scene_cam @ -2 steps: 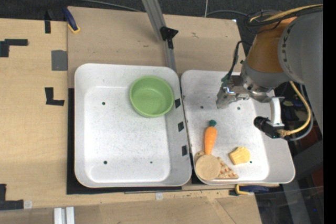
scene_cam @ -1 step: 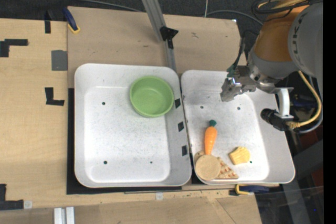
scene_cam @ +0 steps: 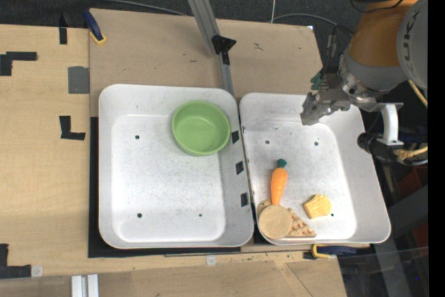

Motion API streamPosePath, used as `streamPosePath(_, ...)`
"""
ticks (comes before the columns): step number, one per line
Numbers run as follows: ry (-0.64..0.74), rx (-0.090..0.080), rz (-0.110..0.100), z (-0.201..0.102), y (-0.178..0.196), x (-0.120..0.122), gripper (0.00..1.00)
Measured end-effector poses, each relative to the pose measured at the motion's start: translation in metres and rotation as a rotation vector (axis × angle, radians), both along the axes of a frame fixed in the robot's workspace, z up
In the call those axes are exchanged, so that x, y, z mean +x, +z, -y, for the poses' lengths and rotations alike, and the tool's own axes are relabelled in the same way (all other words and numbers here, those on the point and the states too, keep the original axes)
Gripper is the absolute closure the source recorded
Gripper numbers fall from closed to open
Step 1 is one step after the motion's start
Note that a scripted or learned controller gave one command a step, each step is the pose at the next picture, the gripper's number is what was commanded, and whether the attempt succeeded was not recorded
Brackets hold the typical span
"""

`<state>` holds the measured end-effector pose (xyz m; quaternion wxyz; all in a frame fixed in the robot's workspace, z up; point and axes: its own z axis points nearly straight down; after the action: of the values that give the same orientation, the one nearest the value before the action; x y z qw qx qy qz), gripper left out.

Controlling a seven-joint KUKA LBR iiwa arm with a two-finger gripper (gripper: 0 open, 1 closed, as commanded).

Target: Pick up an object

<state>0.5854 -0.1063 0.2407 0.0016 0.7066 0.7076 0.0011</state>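
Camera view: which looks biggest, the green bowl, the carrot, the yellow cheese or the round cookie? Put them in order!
1. green bowl
2. round cookie
3. carrot, longer than the cookie but thinner, so those two are close
4. yellow cheese

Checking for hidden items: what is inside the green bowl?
The green bowl in the left bin shows just its bare green inside. The spot of bin floor beneath it is covered.

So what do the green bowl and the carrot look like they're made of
Green bowl: probably plastic, judging by its even matte colour and thick smooth rim. Carrot: likely a plastic toy, with uniform orange, a tidy green cap and a soft sheen.
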Motion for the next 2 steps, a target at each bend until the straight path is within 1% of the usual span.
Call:
streamPosePath(1,0.0,0.0,0.001,0.0,0.05,0.001,1.0)
streamPosePath(2,0.005,0.001,-0.005,-0.057,0.036,0.002,1.0)
